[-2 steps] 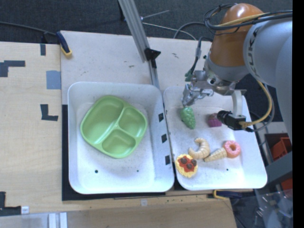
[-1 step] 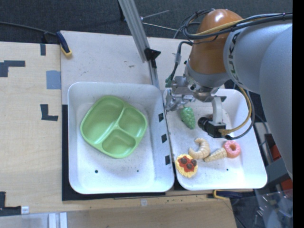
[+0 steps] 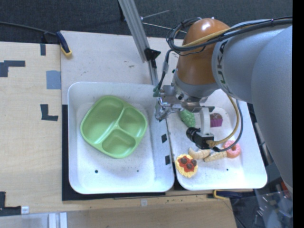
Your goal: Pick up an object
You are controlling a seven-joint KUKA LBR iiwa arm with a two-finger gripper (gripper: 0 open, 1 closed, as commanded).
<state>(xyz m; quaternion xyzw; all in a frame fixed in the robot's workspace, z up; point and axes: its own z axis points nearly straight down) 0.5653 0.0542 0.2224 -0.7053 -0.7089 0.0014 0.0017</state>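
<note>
A small green toy vegetable point(image 3: 188, 117) lies in the upper left part of the right bin point(image 3: 247, 179), partly under the arm's wrist. Just left of the green toy vegetable, the gripper point(image 3: 161, 109) hangs over the ridge where the two bins meet. Whether it is open or closed cannot be told from this angle.

Right of the green toy vegetable, near but apart, sits a purple block point(image 3: 216, 120). Below it and to the right lies a pink doughnut point(image 3: 233, 149), with a tan cone-shaped pastry point(image 3: 209, 155) touching the doughnut's left side. Straight below the green toy vegetable, near the bin's front wall, rests a yellow tart with red berries point(image 3: 186, 165).

Well to its left, in the left bin point(image 3: 109, 182), a green divided plate point(image 3: 114, 126) lies flat. The grey arm point(image 3: 256, 61) reaches in above and right of the green toy vegetable, over the pale bench point(image 3: 28, 151).
</note>
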